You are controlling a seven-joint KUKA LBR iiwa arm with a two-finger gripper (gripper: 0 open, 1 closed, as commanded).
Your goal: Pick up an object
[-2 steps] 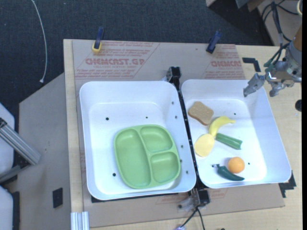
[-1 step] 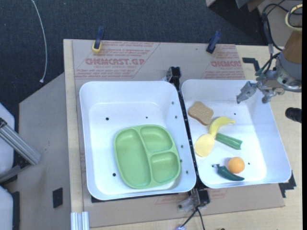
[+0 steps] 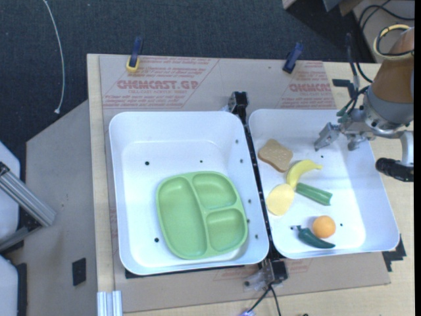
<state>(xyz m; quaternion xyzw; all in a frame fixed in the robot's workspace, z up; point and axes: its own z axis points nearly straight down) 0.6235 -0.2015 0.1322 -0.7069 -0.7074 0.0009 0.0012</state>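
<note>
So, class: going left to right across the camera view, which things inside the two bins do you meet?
Green tray → bread slice → orange → gripper. The fruit and vegetables between bread and orange overlap in position, so they are left out.

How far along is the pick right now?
Nothing looks picked yet. The gripper hovers over the right white bin's far end, nothing between its jaws. Left: close on an item, perhaps the nearby tan bread slice or yellow banana, and lift.
</note>
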